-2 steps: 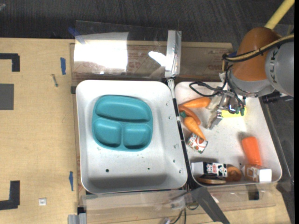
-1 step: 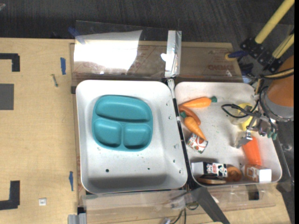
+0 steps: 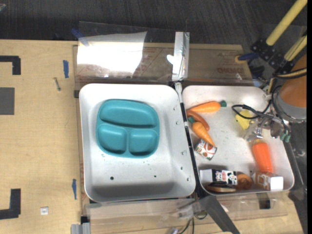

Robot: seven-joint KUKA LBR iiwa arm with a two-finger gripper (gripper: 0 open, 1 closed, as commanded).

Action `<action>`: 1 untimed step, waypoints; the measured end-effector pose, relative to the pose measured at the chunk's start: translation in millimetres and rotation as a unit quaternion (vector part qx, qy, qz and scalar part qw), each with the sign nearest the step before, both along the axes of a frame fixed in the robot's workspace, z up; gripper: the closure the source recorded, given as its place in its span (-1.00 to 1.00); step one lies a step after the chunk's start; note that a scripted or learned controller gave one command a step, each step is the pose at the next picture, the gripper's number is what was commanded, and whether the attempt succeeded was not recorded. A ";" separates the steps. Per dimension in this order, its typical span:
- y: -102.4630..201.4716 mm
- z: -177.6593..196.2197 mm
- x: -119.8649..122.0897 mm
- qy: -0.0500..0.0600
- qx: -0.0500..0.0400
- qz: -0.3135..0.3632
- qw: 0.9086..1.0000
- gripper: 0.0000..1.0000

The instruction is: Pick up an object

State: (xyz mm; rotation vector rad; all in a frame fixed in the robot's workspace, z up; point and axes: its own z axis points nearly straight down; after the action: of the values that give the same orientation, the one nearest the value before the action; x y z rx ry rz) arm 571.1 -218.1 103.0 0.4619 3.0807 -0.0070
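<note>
near edge of right bin (image 3: 287, 179): black-and-white carton (image 3: 224, 177) lies flat, crowded by small packs | middle: orange bottle (image 3: 263, 157) lies free just below the gripper (image 3: 261, 129), whose state cannot be told | far: carrot (image 3: 206, 107) | advice: bottle to be approached squarely across its width, cables avoided

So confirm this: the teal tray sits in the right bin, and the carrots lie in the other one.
Wrong bin. The camera view shows the teal tray in the left bin; the carrots lie in the other one, the right bin.
</note>
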 end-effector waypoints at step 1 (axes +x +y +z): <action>55.0 145.8 25.8 0.003 0.002 0.025 1.000 1.00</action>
State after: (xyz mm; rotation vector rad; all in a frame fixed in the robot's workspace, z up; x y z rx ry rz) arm 596.8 -163.1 248.7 0.3862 3.0966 -0.0011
